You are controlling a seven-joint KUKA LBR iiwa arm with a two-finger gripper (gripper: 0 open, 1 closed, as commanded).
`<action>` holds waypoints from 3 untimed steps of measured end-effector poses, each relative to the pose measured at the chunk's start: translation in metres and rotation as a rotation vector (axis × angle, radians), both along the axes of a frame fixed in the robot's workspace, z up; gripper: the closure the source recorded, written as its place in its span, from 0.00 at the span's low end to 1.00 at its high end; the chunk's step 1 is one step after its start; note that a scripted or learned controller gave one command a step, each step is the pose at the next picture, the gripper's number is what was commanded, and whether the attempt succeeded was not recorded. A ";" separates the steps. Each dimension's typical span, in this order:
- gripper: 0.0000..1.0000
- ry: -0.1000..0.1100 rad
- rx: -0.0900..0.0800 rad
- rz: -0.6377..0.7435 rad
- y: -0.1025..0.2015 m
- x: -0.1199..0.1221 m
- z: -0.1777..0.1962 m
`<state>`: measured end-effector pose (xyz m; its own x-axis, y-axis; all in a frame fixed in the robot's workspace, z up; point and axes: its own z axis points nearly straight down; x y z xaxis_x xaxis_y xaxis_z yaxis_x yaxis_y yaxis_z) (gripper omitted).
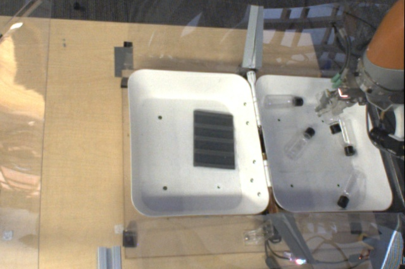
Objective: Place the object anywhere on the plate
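Hovering over the right bin (380, 198), the gripper (333, 97) (we cannot tell its state or load) leaves the task barely begun, as we judge it: clear vials (297, 144) lie scattered there, none on the dark plate (214, 139) in the left bin (145, 135).

Both bins are white: the left bin (145, 135) and the right bin (380, 188). Near the middle of the left bin lies a dark grey plate (214, 139), ribbed with darker crosswise bands. The right bin holds clear vials with black caps, one near its upper left corner (283, 100) and one by its lower right corner (350, 190). The bench (69, 135) is pale tan wood. The arm (387, 49) is grey with an orange band.
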<state>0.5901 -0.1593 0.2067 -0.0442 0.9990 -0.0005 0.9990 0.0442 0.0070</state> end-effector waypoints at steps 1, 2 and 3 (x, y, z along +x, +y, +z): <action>1.00 -0.002 -0.002 0.249 0.062 0.049 0.048; 1.00 0.003 0.002 -0.377 0.121 0.063 0.023; 1.00 0.006 0.004 -0.649 0.172 0.033 -0.022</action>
<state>0.6232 0.0128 0.1844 0.5688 0.8225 0.0016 0.8225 -0.5688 -0.0001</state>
